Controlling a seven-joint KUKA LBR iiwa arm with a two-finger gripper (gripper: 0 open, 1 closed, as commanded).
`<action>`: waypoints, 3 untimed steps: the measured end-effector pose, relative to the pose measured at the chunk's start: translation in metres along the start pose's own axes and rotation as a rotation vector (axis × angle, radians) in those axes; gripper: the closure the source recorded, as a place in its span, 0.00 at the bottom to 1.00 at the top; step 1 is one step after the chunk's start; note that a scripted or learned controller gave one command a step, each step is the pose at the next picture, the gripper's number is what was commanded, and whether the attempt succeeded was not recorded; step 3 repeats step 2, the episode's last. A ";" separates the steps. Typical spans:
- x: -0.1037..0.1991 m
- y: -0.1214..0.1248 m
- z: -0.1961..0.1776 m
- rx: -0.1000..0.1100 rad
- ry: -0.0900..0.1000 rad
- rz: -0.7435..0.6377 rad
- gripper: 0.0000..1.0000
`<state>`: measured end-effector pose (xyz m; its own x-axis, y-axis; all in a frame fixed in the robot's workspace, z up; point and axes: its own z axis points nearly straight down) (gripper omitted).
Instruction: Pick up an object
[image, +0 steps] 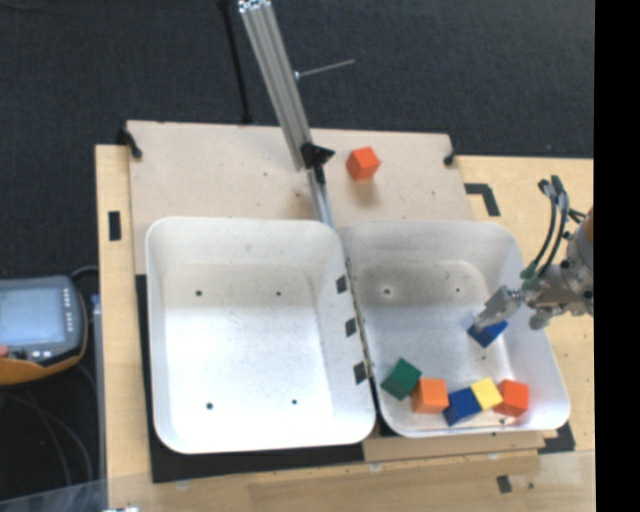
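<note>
The gripper (497, 318) hangs over the right bin (430, 250), reaching in from its right rim. A small blue block (486, 334) sits right at the tips of the fingers (496, 303), just below and slightly left of them; whether it is actually pinched between them or merely lies under them I cannot tell, and how far the fingers stand apart is not clear either.

The other candidates lie in a row along the bin's near edge, below the fingers: an orange-red block (513, 396) almost straight below, a yellow block (486, 391) and a second blue block (462, 405) below and a little left, an orange block (431, 394) and a green block (401, 378) farther left. Another orange block (363, 163) rests on the bench, well apart, up and to the left.

The blue block at the fingertips is by far the nearest, so the pick likely turns on it: a short descent, no sideways travel.
</note>
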<state>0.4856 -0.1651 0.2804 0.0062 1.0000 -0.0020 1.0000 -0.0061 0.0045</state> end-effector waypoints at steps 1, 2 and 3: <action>-0.011 -0.001 -0.038 -0.001 -0.001 0.002 0.00; -0.028 0.016 -0.207 -0.006 -0.003 -0.010 0.00; -0.028 0.016 -0.207 -0.006 -0.003 -0.010 0.00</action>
